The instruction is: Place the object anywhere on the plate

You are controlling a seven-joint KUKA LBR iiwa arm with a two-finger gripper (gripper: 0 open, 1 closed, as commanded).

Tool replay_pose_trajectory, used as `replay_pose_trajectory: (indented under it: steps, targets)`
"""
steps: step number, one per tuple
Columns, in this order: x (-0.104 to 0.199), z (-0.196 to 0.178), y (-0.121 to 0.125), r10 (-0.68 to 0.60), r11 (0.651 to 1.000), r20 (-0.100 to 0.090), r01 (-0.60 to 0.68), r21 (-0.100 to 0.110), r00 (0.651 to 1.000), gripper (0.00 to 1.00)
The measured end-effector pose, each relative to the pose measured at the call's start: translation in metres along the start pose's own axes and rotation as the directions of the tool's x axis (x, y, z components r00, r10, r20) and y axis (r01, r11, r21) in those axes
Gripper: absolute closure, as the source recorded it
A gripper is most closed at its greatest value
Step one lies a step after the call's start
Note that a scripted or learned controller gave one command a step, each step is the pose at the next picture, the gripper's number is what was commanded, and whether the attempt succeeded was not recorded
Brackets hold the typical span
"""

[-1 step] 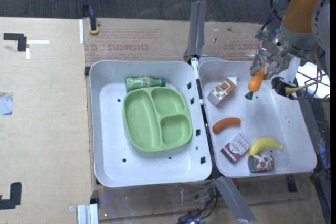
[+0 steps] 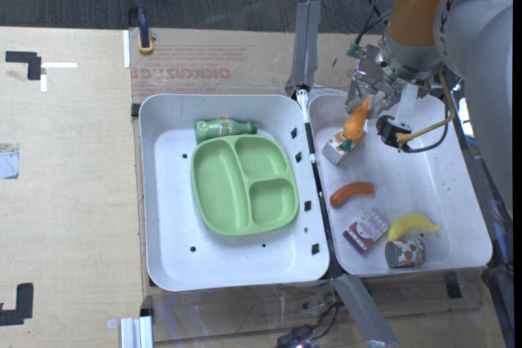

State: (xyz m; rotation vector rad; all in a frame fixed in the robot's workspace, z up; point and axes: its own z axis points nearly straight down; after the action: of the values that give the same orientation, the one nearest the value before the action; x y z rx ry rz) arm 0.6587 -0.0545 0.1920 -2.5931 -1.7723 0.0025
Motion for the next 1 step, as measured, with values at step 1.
replay_pose_trajectory:
  steps: [1]
  targets:
    - [0.0572,0.0,-0.0634,-0.015,1.0,0.001,0.015,0.0,1.0,1.0]
